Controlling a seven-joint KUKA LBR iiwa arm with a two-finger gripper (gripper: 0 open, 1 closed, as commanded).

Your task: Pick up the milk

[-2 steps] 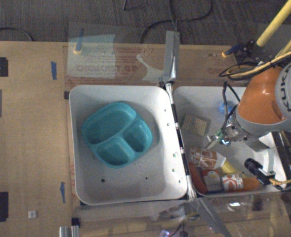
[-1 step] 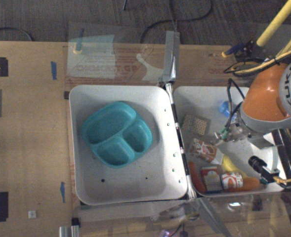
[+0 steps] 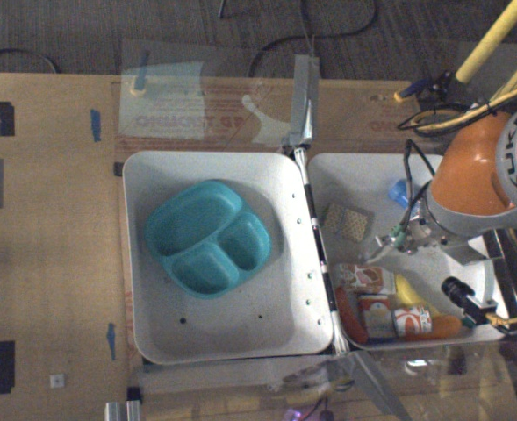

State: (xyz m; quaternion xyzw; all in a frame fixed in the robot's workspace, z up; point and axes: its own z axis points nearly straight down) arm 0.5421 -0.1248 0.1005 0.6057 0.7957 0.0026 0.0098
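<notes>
Milk: small carton, white with red-brown print, lying in the right bin, close to the divider, at the top of the food cluster.
Neighbours: a red carton just below it, a yellow item to its right, an orange-and-white bottle along the near wall.
Claw: there it hangs, just up and right of the milk; open or closed, can't tell from here.
Open room: bare floor in the bin's far half, save a waffle-like square.
Left bin: teal divided plate, free floor around it.
</notes>
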